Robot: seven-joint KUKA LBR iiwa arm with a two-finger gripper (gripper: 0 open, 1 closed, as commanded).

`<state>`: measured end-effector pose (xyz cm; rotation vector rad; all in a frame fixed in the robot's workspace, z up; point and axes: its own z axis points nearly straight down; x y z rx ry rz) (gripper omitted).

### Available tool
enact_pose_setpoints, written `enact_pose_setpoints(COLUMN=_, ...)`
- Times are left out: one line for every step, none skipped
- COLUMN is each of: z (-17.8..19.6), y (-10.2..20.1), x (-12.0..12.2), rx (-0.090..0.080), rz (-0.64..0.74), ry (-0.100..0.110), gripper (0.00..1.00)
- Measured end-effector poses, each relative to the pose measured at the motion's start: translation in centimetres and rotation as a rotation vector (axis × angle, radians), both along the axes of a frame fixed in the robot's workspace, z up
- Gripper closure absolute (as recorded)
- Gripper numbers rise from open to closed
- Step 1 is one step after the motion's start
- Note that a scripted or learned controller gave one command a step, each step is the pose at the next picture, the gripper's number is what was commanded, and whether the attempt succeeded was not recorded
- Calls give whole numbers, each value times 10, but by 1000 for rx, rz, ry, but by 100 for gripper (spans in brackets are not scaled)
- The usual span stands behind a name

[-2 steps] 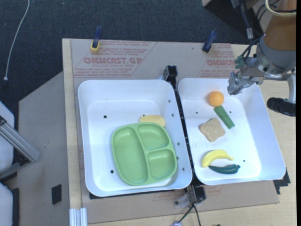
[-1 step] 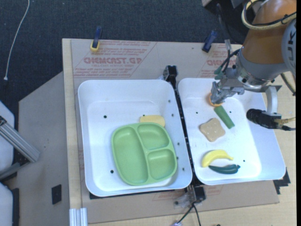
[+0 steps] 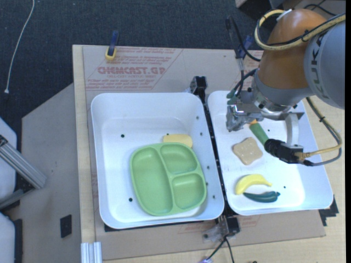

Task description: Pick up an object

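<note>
Right white bin holds a tan bread slice; gripper fingers' state unclear.

A blue-handled yellow clamp grips the printed bench board.

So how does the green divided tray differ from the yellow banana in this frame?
The green divided tray lies in the left bin; the yellow banana lies in the right bin. The tray is far larger and takes up much of its bin, while the banana is small. The tray is a rounded rectangle with three compartments; the banana is a curved crescent. Both lie flat, apart from the gripper.
</note>
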<state>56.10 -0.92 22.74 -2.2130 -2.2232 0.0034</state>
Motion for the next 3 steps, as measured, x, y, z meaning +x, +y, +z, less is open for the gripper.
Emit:
enact_pose_setpoints(z=8, y=52, x=-15, rx=0, rz=1, ry=-2, gripper=100)
enact_pose_setpoints(z=5, y=99, x=-49, rx=0, rz=1, ry=0, gripper=100)
enact_pose_setpoints(z=5, y=96, x=-48, rx=-1, rz=-4, ry=-2, gripper=0)
